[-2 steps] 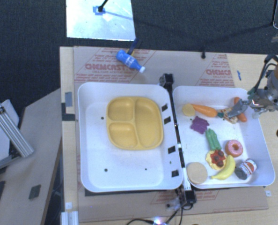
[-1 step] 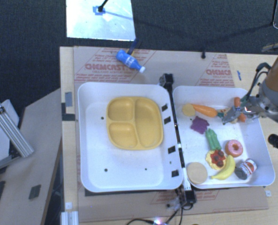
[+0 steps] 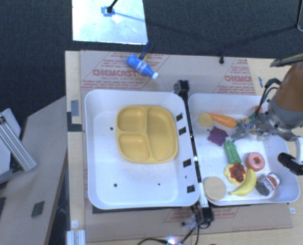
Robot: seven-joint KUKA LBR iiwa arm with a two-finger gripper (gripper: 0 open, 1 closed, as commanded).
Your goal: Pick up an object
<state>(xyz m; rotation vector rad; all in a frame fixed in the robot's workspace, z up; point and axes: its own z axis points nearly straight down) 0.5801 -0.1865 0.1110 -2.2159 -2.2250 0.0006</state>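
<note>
cookie (image 3: 215, 188) at right bin (image 3: 293, 194) front edge, gripper (image 3: 247, 130) above carrot (image 3: 223, 120)

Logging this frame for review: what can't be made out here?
- Gripper: its fingers are small and blurred in the camera view, so open or shut is unclear.
- Arm: cut off by the right edge.
- Can: label too small to read.
- Banana: overlaps the yellow toy beside it.

Even, bright overhead light. Soft, faint shadows. Mild glare on the metal plate (image 3: 109, 13) at top. Overall slightly soft focus; white bins (image 3: 98, 152) near overexposed.
</note>
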